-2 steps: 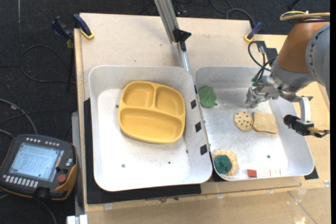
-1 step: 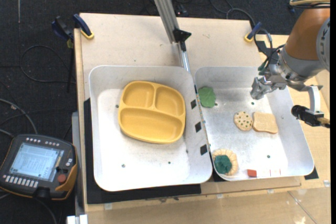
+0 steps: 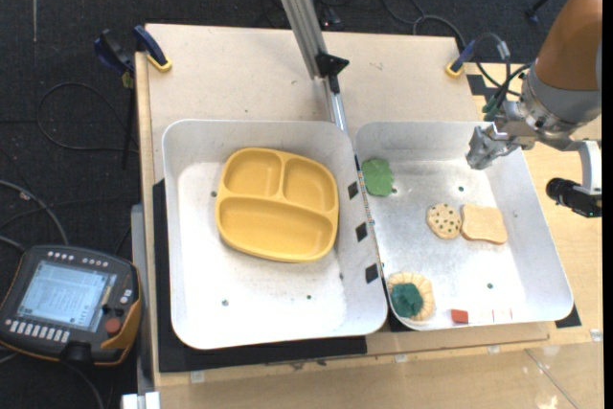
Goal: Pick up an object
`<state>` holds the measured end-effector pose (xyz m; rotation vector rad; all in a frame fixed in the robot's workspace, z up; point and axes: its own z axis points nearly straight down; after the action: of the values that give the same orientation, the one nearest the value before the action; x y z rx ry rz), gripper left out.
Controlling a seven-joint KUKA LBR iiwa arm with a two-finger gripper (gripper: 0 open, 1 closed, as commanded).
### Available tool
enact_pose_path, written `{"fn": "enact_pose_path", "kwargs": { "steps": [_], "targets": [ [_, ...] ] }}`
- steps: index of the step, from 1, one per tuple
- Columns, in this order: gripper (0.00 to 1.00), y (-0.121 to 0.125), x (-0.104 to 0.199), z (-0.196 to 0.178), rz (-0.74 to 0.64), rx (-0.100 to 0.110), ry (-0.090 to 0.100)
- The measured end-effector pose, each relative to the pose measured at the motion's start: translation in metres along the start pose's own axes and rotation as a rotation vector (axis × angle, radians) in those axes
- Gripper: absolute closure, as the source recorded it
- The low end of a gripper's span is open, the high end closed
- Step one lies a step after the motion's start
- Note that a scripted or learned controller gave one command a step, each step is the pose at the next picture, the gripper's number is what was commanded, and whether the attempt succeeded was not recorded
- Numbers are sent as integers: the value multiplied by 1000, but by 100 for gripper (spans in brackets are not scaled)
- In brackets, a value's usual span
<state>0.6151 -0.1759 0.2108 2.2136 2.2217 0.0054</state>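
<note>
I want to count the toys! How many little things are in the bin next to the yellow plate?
4: a green leafy piece at the left wall, a spotted round cookie mid-bin, a tan toast slice beside it, and a green-topped round piece at the front.

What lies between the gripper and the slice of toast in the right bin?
Nothing. In the camera view the gripper hangs over the right bin's far side, and only bare white floor separates it from the toast slice. The spotted cookie sits beside the toast.

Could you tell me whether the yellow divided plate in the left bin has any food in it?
Empty. The yellow divided plate lies flat and right side up in the left bin, and all three compartments show bare yellow.
</note>
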Motion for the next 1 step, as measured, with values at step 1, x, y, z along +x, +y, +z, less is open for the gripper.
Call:
{"fn": "enact_pose_path", "kwargs": {
  "steps": [1],
  "targets": [
    [100,2,0,-54,0,-1,-1]
  ]
}}
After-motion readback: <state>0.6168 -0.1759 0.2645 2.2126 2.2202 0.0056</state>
